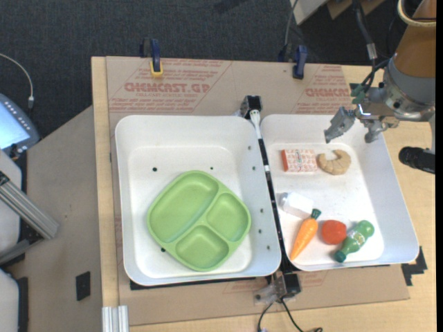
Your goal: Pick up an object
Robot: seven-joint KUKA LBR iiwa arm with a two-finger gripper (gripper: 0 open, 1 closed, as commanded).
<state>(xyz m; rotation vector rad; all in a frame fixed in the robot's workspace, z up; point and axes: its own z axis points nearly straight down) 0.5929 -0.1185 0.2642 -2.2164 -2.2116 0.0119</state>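
- Where the desk (111,185) is lying nearest the camera, two white bins are sitting side by side on a brown board: the left bin (131,151) and the right bin (394,206).
- A green divided plate (199,218) is resting in the left bin, toward its near edge, with three compartments facing up.
- Along the near edge of the right bin, a green bottle (354,241) is lying on its side, touching a red tomato (333,231) to its left.
- A carrot (304,234) is lying just left of the tomato, its green top pointing toward the far side.
- A small white block (297,203) is sitting just beyond the carrot, close to the wall that the two bins are sharing.
- Farther back in the right bin, a red and white box (297,160) is lying flat, and a tan pastry (334,162) is sitting just beside it on the right.
- The gripper (354,125) is hanging over the far part of the right bin with its two fingers spread wide and holding nothing between them.
- The pastry is lying nearest the gripper, just on its near side and slightly left; the box is sitting a little farther left, while the bottle, tomato and carrot are lying well apart from it at the near edge.
- Two blue clamps (156,55) are gripping the far edge of the board.
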